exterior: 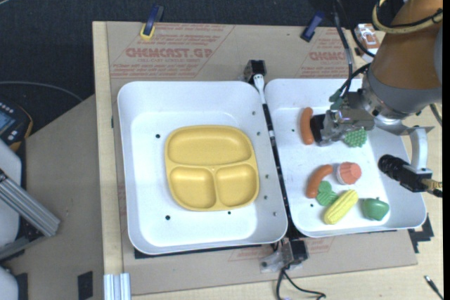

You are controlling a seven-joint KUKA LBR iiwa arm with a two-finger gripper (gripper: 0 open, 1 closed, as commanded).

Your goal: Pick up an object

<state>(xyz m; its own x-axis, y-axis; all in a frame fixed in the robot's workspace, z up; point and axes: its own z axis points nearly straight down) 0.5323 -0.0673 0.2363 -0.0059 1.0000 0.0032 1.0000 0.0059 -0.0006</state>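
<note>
White plastic bins sit side by side on the table [211, 38]. In the right bin [295, 214] my claw [336, 128] is low among the toys, just beside an orange-red sausage [306, 125] and a knobbly green piece [356, 137]; I cannot tell its state. I judge that nothing is lifted yet. Nearer lie a ridged yellow corn [339, 206], a glossy green pepper [375, 208] and a smaller sausage [317, 180]. The left bin [133, 151] holds a smooth yellow divided plate [211, 166].
</note>
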